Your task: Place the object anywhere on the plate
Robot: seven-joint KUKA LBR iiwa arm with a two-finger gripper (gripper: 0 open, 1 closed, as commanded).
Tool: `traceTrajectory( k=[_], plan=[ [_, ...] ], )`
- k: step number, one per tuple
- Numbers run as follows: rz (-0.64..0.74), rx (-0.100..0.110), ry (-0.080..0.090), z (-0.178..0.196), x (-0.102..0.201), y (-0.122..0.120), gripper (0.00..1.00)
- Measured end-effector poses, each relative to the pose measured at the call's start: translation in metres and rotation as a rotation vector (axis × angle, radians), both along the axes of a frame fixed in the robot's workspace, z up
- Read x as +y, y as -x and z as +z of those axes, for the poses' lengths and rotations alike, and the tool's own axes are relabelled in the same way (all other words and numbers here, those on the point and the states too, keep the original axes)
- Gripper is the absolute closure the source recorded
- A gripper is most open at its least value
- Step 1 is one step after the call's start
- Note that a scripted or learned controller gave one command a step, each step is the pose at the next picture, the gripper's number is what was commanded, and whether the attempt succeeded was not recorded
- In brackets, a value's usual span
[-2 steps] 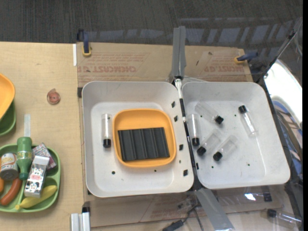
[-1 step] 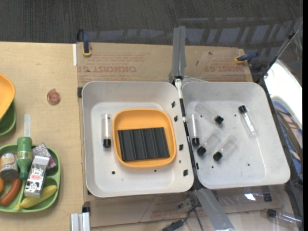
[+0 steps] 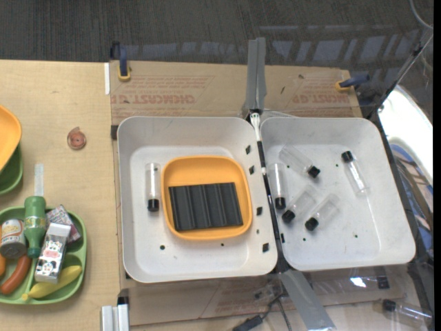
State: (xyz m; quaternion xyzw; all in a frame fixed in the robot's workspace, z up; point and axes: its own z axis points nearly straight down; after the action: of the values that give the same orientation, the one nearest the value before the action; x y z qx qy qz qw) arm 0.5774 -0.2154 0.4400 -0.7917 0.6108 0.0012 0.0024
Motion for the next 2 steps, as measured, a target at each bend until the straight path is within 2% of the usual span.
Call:
traceTrajectory(
  k=[1,2],
  plan=[
    [0.472,-0.002,0.001,0.000,0.007,-0.071,1.00],
    [0.803,-0.005,0.002,0.001,0.013,-0.083,1.00]
  ],
)
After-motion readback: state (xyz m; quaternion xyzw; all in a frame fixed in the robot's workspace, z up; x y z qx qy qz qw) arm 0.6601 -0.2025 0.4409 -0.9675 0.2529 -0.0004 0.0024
